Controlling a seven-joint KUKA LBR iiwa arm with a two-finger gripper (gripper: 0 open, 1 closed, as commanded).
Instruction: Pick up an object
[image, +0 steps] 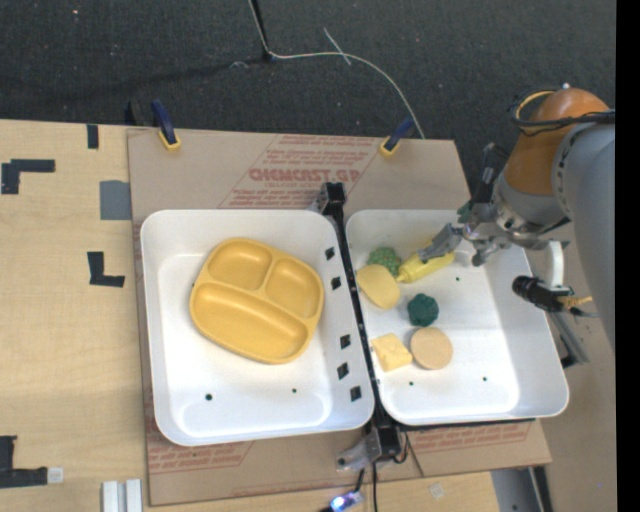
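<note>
In the right-hand bin (520, 395), toward its far left part, a small group of food-shaped pieces lies in a loose cluster. The gripper (452, 243) reaches in from the right, low over the bin's far half, with the grey arm (590, 190) and its orange band (545, 140) behind it at the frame's right edge. A long yellow piece (425, 266), shaped like a banana or a corn cob, lies just at the gripper's tip, running down and to the left from it; the two look to be touching, but whether the piece sits between the fingers cannot be told from this angle, nor how wide the pincer stands. Just left of that yellow piece sits a light green leafy piece (384, 260), and touching it on the near side is a pale yellow rounded piece (379, 287). A dark green clump (423, 309) lies nearer the camera, apart from the gripper. Nearest of all are a yellow wedge (391, 352) and a tan disc (431, 349), side by side and well clear of the gripper.

The left-hand bin (180, 400) holds a yellow divided plate (257, 298), lying flat and turned at a slant. Both bins rest on a cardboard sheet (290, 170) clamped to the wooden bench (60, 330).
</note>
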